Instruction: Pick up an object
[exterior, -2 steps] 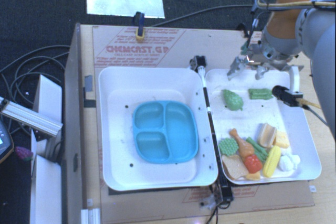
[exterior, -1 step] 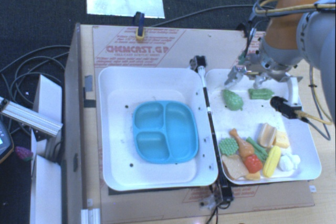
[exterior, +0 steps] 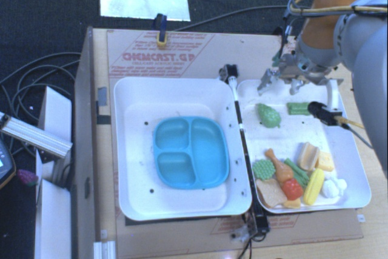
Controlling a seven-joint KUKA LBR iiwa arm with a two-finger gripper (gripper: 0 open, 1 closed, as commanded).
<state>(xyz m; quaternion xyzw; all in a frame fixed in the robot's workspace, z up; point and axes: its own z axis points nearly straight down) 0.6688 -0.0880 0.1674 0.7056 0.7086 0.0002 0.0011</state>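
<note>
i saw the gripper (exterior: 280, 82) spread open and empty, above the right bin's (exterior: 357, 191) far end; descending there, i judged, risked missing the green pickle (exterior: 268, 115) nearby.

Glossy white plastic bins (exterior: 139, 94), smooth blue plastic tray (exterior: 191, 151), matt cardboard base (exterior: 182, 51), shiny plastic toy food (exterior: 294, 176)

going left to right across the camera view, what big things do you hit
grey rail → left bin → blue divided tray → clamp between the bins → green toy → gripper → yellow corn
</note>
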